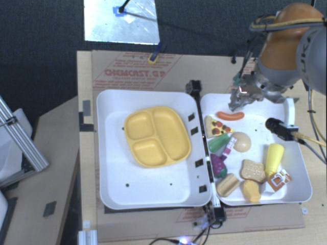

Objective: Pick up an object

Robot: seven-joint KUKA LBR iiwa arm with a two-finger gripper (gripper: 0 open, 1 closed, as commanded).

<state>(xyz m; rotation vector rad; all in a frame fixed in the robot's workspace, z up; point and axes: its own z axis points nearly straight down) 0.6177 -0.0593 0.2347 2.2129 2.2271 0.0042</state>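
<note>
The right bin (301, 188) holds toy food: a red-orange sausage (230, 116) near its back wall, a pizza slice (217, 127), a green piece (218, 143), a beige round (241, 141), a purple piece (218, 164), a yellow bottle (274, 158), a bread slice (252, 170), a bun (228, 185) and a yellow chunk (250, 191). My gripper (236, 104) hangs over the back of this bin, just above and slightly right of the sausage. Nothing shows between its fingers.
The left bin (110, 137) bears a yellow divided tray (156, 136). A small orange-and-white box (279, 179) lies at the right bin's front right. A black clip rail (200, 137) runs between the bins. A shiny plate (121, 14) lies behind the bench.
</note>
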